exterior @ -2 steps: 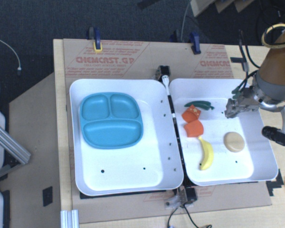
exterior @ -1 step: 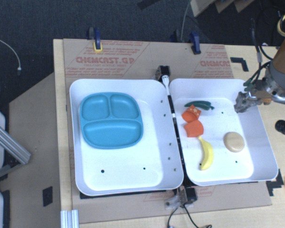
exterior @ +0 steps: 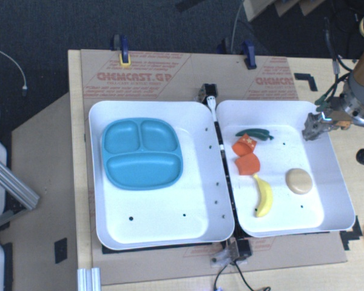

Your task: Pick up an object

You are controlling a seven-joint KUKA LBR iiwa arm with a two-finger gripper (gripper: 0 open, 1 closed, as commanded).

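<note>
I see my gripper [exterior: 313, 126] over the right bin's [exterior: 327, 220] right edge near its far corner; whether its jaws are parted, I cannot tell; nothing sits between them; the beige round object [exterior: 299, 181] lies nearer the front, the banana [exterior: 264, 197] beside it.

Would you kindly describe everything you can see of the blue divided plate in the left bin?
The blue divided plate is a light blue, rounded-rectangular dish that looks like smooth matte plastic. Raised ridges split it into three wells: two smaller ones at the far side and one wide one at the near side. It lies flat and upright on the floor of the left bin, toward its far left part, with nothing visible in its wells and nothing else touching it.
</note>
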